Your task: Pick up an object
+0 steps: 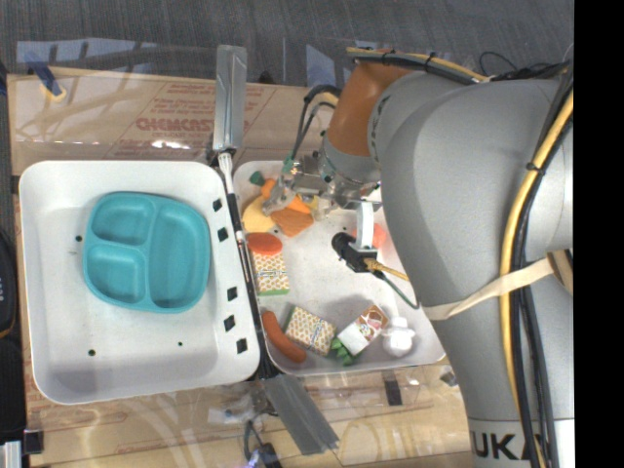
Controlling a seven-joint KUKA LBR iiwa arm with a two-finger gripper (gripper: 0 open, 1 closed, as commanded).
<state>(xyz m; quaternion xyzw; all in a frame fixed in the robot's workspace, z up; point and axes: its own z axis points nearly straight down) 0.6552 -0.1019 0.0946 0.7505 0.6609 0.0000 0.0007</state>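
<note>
The right bin [322, 271] holds several toy food items: an orange wedge [292, 220], a yellow piece [255, 218], a red can [266, 245], a printed box [272, 274], a hot dog [278, 337], a patterned box [310, 329], a small carton [363, 328] and a white bottle [398, 338]. My gripper [292, 188] is down at the bin's far end, just above the orange wedge and beside the yellow piece. The wrist hides its fingertips.
The left bin [49, 291] holds a teal divided plate [146, 252]. A metal divider [239, 252] separates the two bins. The large grey arm [468, 213] covers the right side of the right bin. Cardboard [127, 115] lies behind the bins.
</note>
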